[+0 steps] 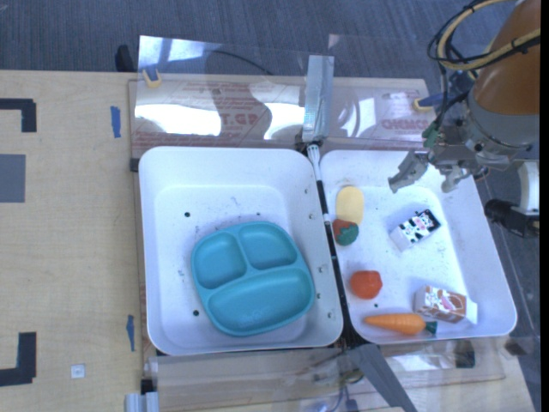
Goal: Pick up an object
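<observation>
Gripper fingers (426, 172) are seen spread wide, nothing between them, at the upper right of the frame. Just below, a black-and-white box (416, 227) is found in the right bin (489, 256); it is judged light and stiff, best pinched across its narrow sides.

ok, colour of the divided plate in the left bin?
Teal-blue all over, clearest in the camera view: divided plate, left bin.

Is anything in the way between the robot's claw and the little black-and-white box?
Nothing visible is. The gripper hangs open over the back of the right bin, and the black-and-white box lies just in front of it, alone on bare bin floor. The yellow toy sits off to the side, near the divider.
</observation>
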`<state>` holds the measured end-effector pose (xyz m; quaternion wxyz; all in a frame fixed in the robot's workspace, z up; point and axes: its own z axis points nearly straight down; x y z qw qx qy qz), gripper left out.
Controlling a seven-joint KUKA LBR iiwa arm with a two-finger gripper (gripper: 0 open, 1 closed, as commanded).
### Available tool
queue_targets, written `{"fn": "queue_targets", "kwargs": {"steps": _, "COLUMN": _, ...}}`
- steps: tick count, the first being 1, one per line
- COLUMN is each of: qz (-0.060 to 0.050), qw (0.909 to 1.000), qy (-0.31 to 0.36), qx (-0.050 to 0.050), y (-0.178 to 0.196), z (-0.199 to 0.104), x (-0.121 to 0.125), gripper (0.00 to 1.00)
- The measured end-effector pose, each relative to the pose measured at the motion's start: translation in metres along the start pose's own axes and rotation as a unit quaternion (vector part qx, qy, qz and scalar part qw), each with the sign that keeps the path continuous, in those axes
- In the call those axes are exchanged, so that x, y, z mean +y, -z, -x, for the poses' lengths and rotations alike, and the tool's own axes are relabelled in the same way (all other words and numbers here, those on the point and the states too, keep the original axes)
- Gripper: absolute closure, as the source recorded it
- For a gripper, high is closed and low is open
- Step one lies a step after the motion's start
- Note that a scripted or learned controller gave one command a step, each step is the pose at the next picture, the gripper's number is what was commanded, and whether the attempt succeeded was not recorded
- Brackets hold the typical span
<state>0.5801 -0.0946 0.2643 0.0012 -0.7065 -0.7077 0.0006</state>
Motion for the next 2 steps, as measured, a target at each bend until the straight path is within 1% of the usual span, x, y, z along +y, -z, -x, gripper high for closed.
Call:
{"fn": "queue_targets", "kwargs": {"steps": 1, "qz": 0.002, "qw": 1.0000, "qy": 0.001, "qx": 0.000, "y": 0.011, "z": -0.001, "x": 0.001, "gripper": 1.00}}
{"fn": "queue_targets", "kwargs": {"steps": 2, "qz": 0.005, "qw": 0.9955, "qy": 0.094, "qx": -0.002, "y": 0.121, "z": 0.005, "x": 0.045, "gripper": 1.00}}
